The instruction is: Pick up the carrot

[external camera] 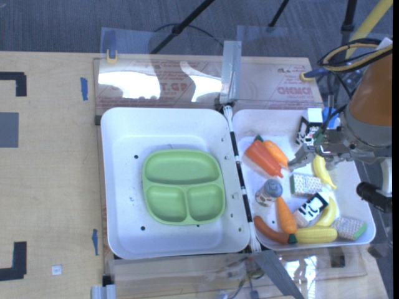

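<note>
A fat orange carrot (pixel 265 157) with a green top lies tilted in the upper left of the right bin (pixel 365 185). A slimmer orange carrot-like piece (pixel 285 214) lies lower down, near the bin's middle. My gripper (pixel 304 153) hangs over the right bin, just right of the fat carrot's thick end and close to it. The grey arm with its orange band (pixel 373 98) comes in from the right. Nothing can be seen held in the gripper.
The right bin also holds a yellow banana (pixel 320 232), a second yellow piece (pixel 323 170), a red sausage-shaped toy (pixel 269 230), a small jar (pixel 272 189), a black-and-white box (pixel 312 205) and two sponge-like blocks (pixel 351 228). A green divided plate (pixel 184 185) sits in the left bin (pixel 118 167).
</note>
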### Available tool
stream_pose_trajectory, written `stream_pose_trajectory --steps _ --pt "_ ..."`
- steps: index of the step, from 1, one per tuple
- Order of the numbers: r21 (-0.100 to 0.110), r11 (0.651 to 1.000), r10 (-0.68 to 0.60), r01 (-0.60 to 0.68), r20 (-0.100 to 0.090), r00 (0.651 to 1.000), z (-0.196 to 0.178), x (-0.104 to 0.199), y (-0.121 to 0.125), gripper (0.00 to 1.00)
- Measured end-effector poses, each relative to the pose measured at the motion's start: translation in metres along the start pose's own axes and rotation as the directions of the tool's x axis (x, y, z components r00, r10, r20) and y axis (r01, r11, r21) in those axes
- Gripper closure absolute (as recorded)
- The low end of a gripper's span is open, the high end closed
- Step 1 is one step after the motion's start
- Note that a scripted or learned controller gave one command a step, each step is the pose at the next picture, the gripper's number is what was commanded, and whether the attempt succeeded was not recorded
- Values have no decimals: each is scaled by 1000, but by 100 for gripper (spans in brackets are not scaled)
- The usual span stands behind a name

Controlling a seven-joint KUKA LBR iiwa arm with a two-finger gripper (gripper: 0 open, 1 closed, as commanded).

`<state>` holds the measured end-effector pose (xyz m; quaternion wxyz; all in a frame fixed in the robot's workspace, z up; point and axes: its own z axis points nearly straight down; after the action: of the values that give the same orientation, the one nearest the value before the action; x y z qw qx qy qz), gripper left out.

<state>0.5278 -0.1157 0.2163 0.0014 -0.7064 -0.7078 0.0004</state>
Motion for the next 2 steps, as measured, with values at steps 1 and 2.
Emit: stream_pose_trajectory --steps 1,2 --pt "-27 998 -58 59 8 998 83 -2 -36 0" --pt "-59 985 -161 162 18 987 91 9 -28 0"
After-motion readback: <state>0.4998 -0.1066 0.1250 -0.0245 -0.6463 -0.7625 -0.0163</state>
